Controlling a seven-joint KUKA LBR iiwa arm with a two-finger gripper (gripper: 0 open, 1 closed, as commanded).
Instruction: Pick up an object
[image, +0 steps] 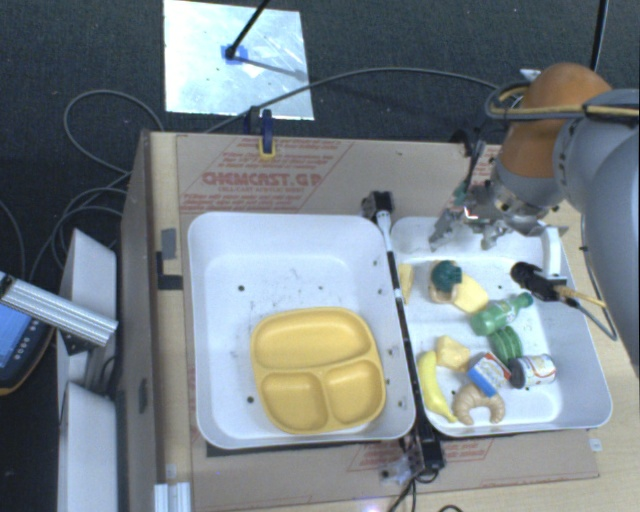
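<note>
My gripper hangs over the far edge of the right bin, open, with nothing between its fingers. Just in front of it lie a teal-topped toy and a yellow block. Further forward are a green bottle, a dark green piece, a small yellow piece, a banana, a croissant, a blue and white can and a white can.
The left bin holds a yellow divided plate. A black divider clip sits where the two bins meet. Cables run across the dark floor behind the bench.
</note>
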